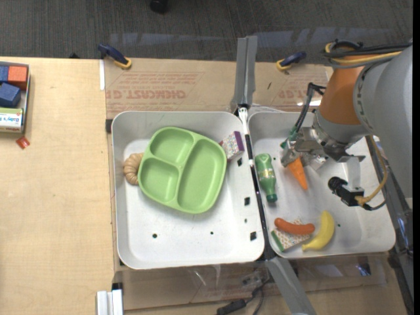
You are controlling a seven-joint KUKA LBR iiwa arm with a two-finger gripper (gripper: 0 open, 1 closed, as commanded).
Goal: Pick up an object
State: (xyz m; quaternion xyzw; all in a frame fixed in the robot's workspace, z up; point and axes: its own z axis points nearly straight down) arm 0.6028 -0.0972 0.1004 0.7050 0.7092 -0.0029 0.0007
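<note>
My gripper (296, 157) is low over the right bin (374, 238), near its back left part. An orange toy carrot (300, 174) has its upper end between the fingers, and its tip points toward the bin's front. The gripper is shut on it. Just left of it a green bottle (266, 176) lies along the bin's left wall. A red sausage (294, 226), a yellow banana (321, 232) and a small wedge-shaped piece (287, 241) lie near the front of the same bin.
The left bin (131, 241) holds a green divided plate (181, 169), a tan ring-shaped pastry (132, 168) at the plate's left edge, and a small purple-and-white packet (233, 144) by the divider. A black cable connector (341, 188) hangs to the right of the carrot.
</note>
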